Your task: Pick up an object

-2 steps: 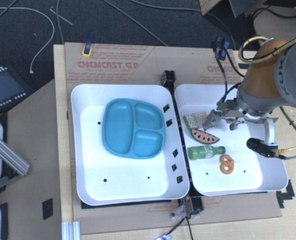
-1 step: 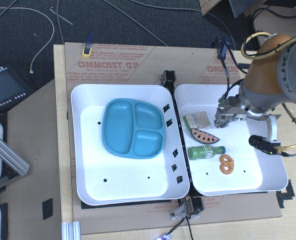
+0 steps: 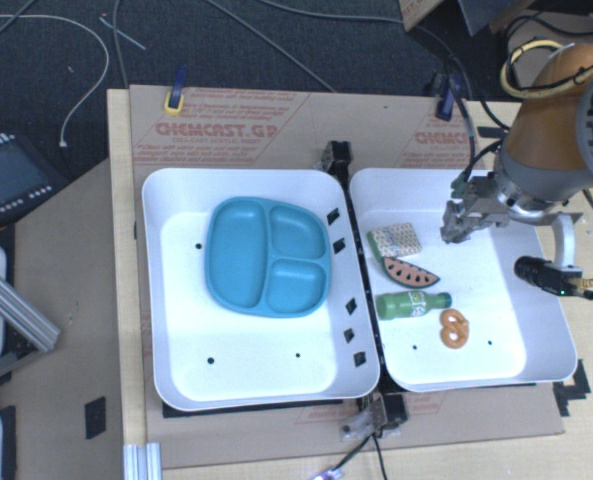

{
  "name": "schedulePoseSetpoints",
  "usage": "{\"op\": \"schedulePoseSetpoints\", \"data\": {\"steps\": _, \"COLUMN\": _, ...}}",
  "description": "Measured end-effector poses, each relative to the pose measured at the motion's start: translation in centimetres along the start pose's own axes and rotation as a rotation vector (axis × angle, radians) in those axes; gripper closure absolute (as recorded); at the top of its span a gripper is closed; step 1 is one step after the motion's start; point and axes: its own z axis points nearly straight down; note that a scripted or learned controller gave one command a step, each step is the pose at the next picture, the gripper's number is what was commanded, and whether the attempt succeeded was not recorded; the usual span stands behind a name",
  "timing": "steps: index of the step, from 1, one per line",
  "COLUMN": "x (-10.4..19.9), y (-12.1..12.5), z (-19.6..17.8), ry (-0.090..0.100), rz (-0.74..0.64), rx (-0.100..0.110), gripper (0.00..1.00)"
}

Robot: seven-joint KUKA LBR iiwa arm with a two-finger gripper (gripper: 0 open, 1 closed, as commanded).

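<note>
Below, cardboard-topped bench (image 3: 276, 118), dark carpet (image 3: 36, 68).

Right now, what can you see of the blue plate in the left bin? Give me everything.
The blue plate is a light-blue, rounded-rectangle tray with three sections: one long section on its left side and two smaller ones on its right. It looks like smooth moulded plastic, and nothing lies in its sections. It lies flat, right side up, slightly rotated, in the upper middle of the left bin, resting on the white floor. It is the only loose thing there.
</note>
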Motion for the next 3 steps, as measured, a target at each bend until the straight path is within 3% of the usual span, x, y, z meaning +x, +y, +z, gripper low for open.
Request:
{"op": "schedulePoseSetpoints", "data": {"steps": 2, "x": 0.8, "y": -0.3, "z": -7.9, "ry": 0.000, "rz": -0.001, "rx": -0.001, "gripper": 1.00}}
{"op": "schedulePoseSetpoints", "data": {"steps": 3, "x": 5.9, "y": 0.3, "z": -8.4, "ry": 0.002, "rz": -0.006, "rx": 0.001, "gripper": 1.00}}
